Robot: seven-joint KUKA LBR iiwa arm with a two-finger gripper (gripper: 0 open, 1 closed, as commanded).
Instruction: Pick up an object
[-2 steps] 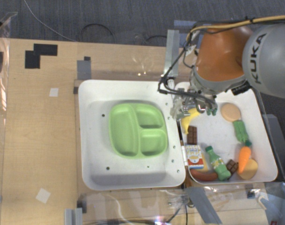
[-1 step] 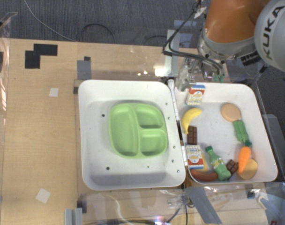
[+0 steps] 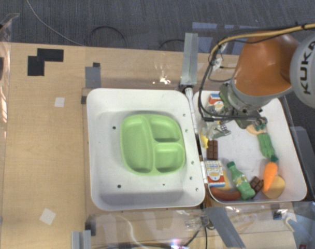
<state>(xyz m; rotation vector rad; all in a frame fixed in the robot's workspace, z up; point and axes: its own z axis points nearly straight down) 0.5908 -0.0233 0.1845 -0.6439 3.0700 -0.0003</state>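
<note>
The grey arm with its orange band (image 3: 263,61) reaches over the right white bin (image 3: 292,191), and its gripper (image 3: 222,129) hangs low over that bin's upper left part. From where I stand I cannot tell how the gripper is set, nor whether anything is in it.

Taking the gripper as the mark: just below it lies a dark brown chocolate-like bar (image 3: 212,150). Further below, against the bin's left wall, sits a small white and orange carton (image 3: 214,172). Below and a little right of the gripper a green toy bottle (image 3: 240,180) lies tilted, with a reddish-brown sausage shape (image 3: 226,194) at the bin's bottom edge beside it. Well to the gripper's right lies a green vegetable-shaped toy (image 3: 267,146), and below that an orange toy carrot (image 3: 270,174) touching a pale yellow rounded piece (image 3: 276,187). Above the gripper, partly under the arm, a small colourful packet (image 3: 215,104) peeks out.

To the gripper's left the second white bin (image 3: 105,191) holds a light green sectioned plastic tray (image 3: 147,144).
</note>
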